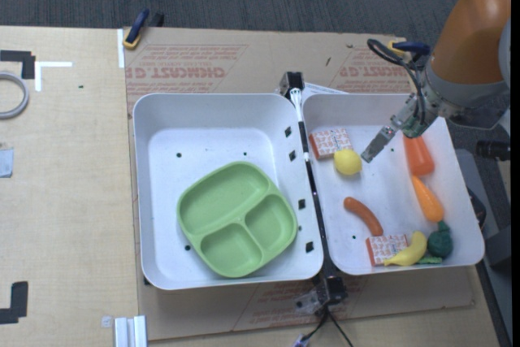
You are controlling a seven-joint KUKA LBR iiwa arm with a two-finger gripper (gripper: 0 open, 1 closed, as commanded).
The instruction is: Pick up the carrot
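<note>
Camera view has the gripper [382,140] hanging low over the right bin [465,199], just beside the lemon [348,162] and the little red-and-white box [329,142]. Can't tell how its grip is set from this angle, and nothing shows in it. Carrot [427,199] is lying on the bin's right side, just below an orange-red block [419,156], well clear of the gripper. Sausage [363,215] sits mid-bin, banana [409,249] near the bottom. Green tray [236,218] is in the left bin [154,175].
</note>
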